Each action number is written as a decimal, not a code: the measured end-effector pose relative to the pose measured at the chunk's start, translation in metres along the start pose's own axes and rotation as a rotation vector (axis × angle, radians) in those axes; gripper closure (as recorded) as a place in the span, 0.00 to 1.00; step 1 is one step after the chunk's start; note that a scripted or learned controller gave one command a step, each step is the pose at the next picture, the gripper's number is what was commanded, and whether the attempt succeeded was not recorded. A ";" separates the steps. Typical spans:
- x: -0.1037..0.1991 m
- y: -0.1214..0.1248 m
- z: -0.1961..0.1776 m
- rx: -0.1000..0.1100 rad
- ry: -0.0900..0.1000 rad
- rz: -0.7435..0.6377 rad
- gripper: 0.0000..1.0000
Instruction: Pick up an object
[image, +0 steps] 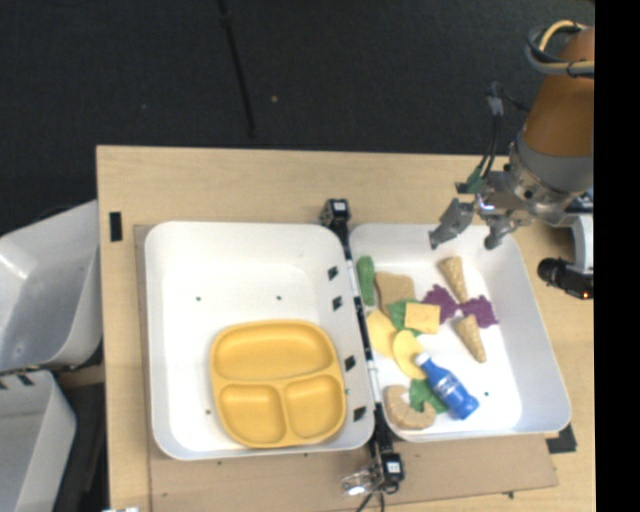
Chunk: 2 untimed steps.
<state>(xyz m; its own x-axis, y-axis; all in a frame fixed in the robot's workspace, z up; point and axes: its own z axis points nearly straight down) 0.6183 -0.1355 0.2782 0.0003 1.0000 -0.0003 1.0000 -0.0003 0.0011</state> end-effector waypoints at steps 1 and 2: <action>0.030 -0.049 0.090 0.012 0.003 0.002 0.00; 0.075 -0.118 0.077 0.006 0.002 -0.003 0.00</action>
<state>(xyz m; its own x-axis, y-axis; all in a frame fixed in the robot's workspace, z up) 0.5004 -0.0604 0.2007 -0.0030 1.0000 0.0015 1.0000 0.0030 -0.0045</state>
